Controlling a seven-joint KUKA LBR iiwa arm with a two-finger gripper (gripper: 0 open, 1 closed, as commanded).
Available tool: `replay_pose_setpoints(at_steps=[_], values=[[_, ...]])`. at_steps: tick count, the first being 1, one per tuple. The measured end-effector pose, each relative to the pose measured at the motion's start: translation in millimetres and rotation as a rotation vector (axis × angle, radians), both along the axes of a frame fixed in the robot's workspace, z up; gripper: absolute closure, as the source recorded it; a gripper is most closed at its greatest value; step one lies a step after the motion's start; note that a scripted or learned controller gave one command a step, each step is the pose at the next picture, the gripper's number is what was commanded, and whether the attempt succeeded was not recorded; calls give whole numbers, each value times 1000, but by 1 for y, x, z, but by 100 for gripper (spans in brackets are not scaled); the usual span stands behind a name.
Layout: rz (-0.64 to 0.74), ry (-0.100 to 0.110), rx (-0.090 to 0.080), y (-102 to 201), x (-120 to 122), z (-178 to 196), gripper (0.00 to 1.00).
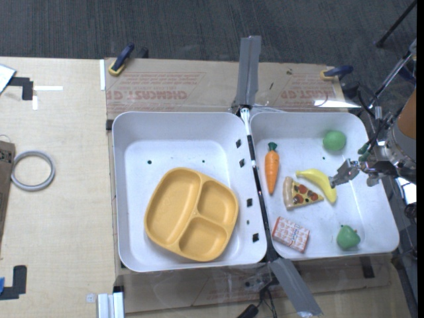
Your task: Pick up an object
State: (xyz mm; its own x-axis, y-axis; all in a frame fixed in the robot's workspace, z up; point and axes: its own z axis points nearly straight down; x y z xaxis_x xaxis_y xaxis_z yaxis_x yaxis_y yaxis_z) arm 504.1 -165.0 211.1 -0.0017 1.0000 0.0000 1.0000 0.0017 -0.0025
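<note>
Looking down from my one camera, I see two white bins side by side on the bench. My left bin point(129, 177) has a yellow plate point(191, 213) in it, with three parts. It sits low in the middle of that bin.

My right bin point(371, 211) has the toys I can pick. An orange carrot point(271, 167) stands up and down by the left wall. A pizza slice point(302, 193) lies just right of it. A banana point(318, 183) touches the top of the pizza slice and curves down to the right. A green ball point(334, 140) sits near the top. Another green toy point(348, 237) sits near the bottom right corner. A red and white box point(291, 234) lies at the bottom left.

My gripper point(344, 173) comes in from the right. Its tip is just beside the right end of the banana. It has hold of no toy. I cannot tell how far its fingers are open.

Outside the bins, a tape roll point(31, 170) lies on the bench far to the left.
</note>
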Motion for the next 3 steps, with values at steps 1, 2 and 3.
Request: replay_pose_setpoints(at_steps=[1,2,3], values=[[19,-2,0,15,37,-112,0],[16,-1,0,14,37,-103,100],[14,0,0,13,37,-95,100]])
